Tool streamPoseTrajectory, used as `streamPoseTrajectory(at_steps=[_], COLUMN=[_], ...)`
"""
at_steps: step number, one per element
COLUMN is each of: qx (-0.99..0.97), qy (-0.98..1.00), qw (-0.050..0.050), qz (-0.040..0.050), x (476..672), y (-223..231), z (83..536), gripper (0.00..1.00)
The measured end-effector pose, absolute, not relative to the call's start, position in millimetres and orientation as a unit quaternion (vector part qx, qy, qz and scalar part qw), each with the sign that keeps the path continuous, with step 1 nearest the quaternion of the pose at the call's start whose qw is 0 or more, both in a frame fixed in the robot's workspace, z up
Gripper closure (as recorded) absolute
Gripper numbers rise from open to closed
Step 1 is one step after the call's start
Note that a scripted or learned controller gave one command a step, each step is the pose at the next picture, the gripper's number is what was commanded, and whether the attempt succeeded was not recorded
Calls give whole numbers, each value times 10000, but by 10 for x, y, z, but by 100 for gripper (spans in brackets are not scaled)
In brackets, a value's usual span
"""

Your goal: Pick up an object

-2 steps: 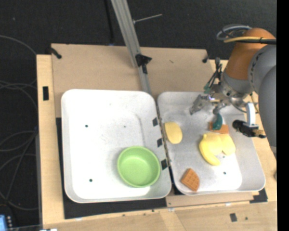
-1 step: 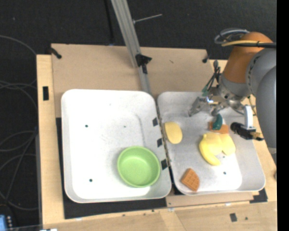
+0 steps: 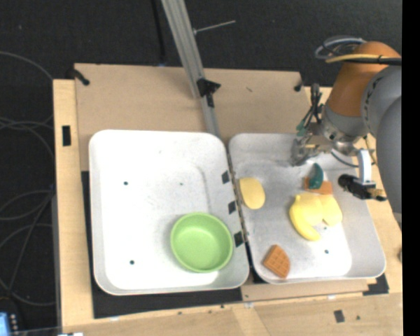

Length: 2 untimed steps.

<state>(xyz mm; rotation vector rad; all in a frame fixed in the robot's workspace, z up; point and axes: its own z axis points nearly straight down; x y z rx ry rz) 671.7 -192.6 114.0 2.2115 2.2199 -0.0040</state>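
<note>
Nearest the cam: orange waffle-like piece [image 3: 276, 260] at the right bin [image 3: 360, 261] front edge, green bowl [image 3: 201, 241] in the left bin [image 3: 126, 166]. Objs look scattered loose for picking, prob. My gripper [image 3: 302, 150] sits low over the right bin's back, near a teal-orange toy [image 3: 315, 178]; nothing seen between them. Can't tell how my fingers stand. Yellow banana-like toy [image 3: 313, 215] and pale oval [image 3: 251, 192] lie apart.

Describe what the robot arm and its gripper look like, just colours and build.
The arm is rounded and grey, with a broad orange band above the wrist and a pale ring on top. Thin dark and green cables run down beside the wrist. The gripper is a small metallic grey piece, too blurred for finer detail.
</note>
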Motion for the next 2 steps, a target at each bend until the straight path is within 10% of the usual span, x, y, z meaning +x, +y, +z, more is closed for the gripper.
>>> streamPoseTrajectory(at_steps=[2], qx=[7063], qy=[7079], qw=[40], qz=[24], x=[6764], y=[-1929], z=[2328], gripper=[100])
